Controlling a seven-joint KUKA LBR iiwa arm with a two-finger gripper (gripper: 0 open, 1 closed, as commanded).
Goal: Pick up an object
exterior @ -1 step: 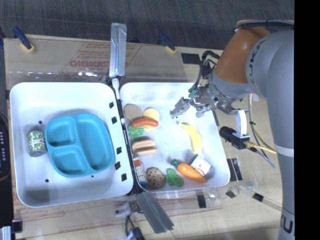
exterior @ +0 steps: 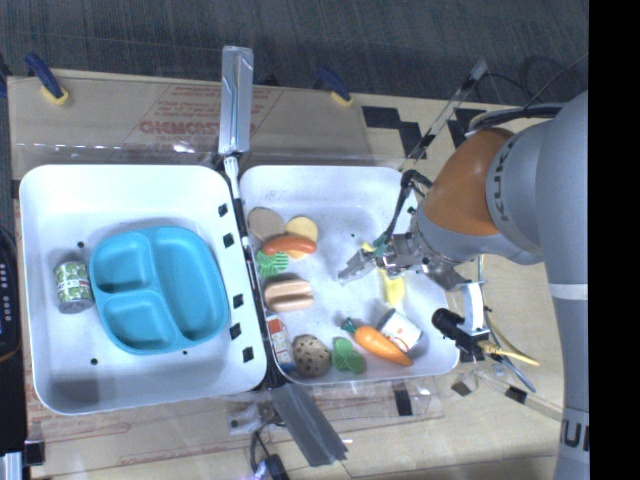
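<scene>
gripper (exterior: 362,264): mine, over right bin (exterior: 330,183), middle; can't tell its state
target: hotdog (exterior: 288,291), just left of me and slightly nearer
axis: hotdog's long side runs left-right
next: shift left, then descend, I'd judge

A pale wooden bench (exterior: 90,98) sits on dark grey carpet (exterior: 150,8), with blue clamps (exterior: 47,78) along its far edge.
</scene>
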